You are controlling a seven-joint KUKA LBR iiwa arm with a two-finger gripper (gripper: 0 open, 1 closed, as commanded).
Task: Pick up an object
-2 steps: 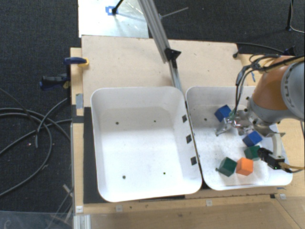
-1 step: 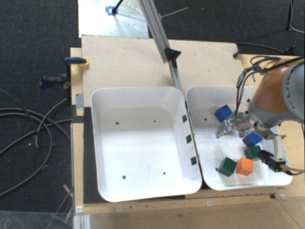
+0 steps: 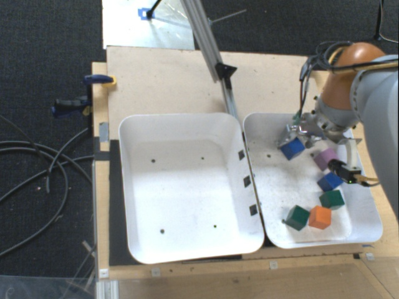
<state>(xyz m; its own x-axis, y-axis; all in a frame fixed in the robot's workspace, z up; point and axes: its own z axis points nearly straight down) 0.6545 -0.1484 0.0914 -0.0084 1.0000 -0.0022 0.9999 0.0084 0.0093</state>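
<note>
1. The tabletop (image 3: 168, 83) carries two white bins; the right bin (image 3: 274, 185) is the landmark.
2. At its near edge sit a green cube (image 3: 298, 217) and an orange cube (image 3: 320, 217).
3. Farther back, the claw (image 3: 297, 133) hangs just above a blue cube (image 3: 291, 148); its grip state cannot be told.
</note>
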